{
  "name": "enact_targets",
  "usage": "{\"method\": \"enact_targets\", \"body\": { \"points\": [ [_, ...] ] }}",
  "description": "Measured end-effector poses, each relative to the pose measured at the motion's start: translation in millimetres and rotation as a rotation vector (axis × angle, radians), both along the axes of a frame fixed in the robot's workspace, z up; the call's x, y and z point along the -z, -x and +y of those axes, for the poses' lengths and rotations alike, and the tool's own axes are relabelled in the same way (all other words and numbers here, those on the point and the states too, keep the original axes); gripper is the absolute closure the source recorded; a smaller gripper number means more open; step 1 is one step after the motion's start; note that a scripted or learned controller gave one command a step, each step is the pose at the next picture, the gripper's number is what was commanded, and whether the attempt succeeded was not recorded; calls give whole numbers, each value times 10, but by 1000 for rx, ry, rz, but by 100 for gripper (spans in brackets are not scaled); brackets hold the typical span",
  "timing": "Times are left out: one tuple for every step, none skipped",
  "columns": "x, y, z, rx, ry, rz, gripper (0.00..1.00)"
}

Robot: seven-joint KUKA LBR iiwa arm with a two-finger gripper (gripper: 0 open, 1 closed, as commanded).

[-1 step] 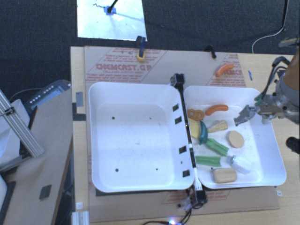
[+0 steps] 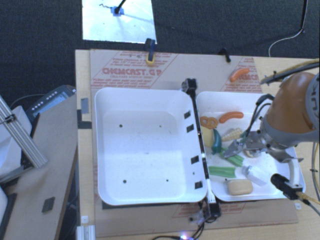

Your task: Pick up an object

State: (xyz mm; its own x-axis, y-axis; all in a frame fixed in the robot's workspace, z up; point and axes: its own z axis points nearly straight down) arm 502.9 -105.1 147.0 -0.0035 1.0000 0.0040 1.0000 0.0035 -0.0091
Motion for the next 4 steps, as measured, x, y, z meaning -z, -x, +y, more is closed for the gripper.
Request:
{"method": "enact_targets", "body": {
  "points": [
    [-168,-36,-30,2,5,-14,100],
    [-1211,-382,1042,-13,0,-24,100],
    [-1486,-1059,1650,-8,2,-19,100],
    [-2195,-1283,2420,-9,-1,-20,100]
  ]
}}
